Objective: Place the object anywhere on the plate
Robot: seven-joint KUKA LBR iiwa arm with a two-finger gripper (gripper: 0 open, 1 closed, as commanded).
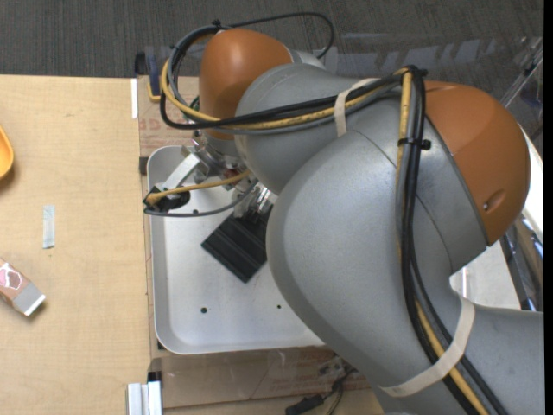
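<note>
The grey arm with its orange bands covers most of the right side of the camera view and bends down into the left white bin [173,318]. My gripper [233,247] appears as a black block low over the middle of that bin's floor, pointing toward the lower left. The arm hides whatever lies beneath it. An orange curved edge, possibly a plate [4,156], peeks in at the far left border.
A wooden bench top [78,145] lies left of the bin. It carries a small grey strip [48,227] and a pink-and-white packet [19,288]. Yellow and black cables [186,193] loop off the wrist over the bin's upper left corner.
</note>
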